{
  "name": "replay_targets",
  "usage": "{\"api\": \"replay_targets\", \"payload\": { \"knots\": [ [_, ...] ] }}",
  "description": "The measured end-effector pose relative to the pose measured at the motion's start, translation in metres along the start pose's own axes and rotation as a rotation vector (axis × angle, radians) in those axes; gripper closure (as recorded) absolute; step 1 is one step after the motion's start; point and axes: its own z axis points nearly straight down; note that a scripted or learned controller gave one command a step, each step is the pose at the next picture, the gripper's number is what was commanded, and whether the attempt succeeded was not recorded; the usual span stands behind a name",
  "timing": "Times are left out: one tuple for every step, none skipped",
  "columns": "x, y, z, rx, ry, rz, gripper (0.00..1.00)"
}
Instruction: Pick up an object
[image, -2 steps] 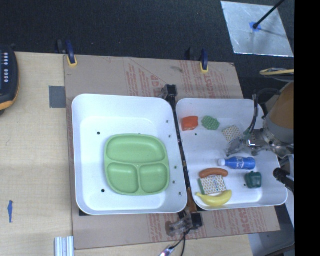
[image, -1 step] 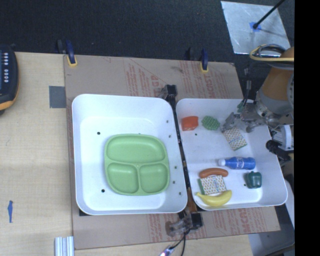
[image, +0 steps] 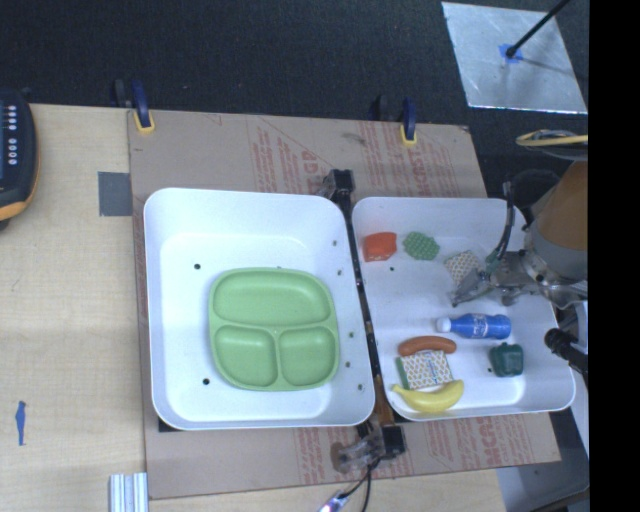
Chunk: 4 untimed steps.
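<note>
A pale wooden table (image: 60, 300) carries a clamped cardboard sheet (image: 250, 150); beyond lies dark floor (image: 250, 50) with a grey mat (image: 515, 60).

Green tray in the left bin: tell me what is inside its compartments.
The green tray has three compartments, one wide and two smaller, and nothing lies in them. The bin floor beneath it is covered.

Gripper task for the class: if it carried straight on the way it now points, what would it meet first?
The gripper points left and slightly down over the right bin. Below it lies the blue bottle; ahead, bare bin floor. It would probably meet the floor first, though depth is unclear from this slant.
</note>
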Motion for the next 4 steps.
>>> {"api": "replay_targets", "payload": {
  "knots": [
    [0.029,0.057,-0.001,-0.002,0.001,-0.001,0.00],
    [0.011,-0.022,0.000,0.000,0.000,0.001,0.00],
    [0.000,0.044,-0.001,-0.002,0.000,0.001,0.00],
    [0.039,0.006,0.000,0.000,0.000,-0.001,0.00]
  ]
}}
